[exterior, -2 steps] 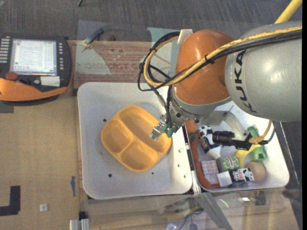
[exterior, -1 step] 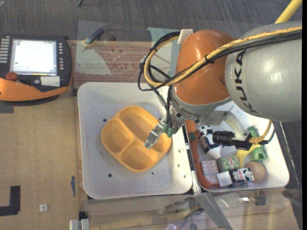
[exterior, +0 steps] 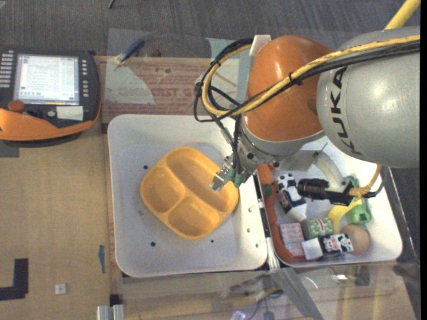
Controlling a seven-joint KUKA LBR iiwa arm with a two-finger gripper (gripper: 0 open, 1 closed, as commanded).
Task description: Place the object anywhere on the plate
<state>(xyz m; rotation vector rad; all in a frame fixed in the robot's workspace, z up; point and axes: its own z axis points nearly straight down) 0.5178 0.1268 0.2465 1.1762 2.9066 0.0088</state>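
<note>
My claw (exterior: pixel 223 179) hangs over the right edge of the yellow divided plate (exterior: pixel 189 192), which lies in the left bin (exterior: pixel 127 199). Whether it is open, or has hold of anything, I cannot tell. The right bin (exterior: pixel 393 242) holds a clutter of small objects (exterior: pixel 320 229): packets, bottles, an egg-shaped item.

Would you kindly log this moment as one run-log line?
gripper: above right edge of yellow plate | grasp: cannot tell | plate: in left bin | right bin: assorted objects
</note>
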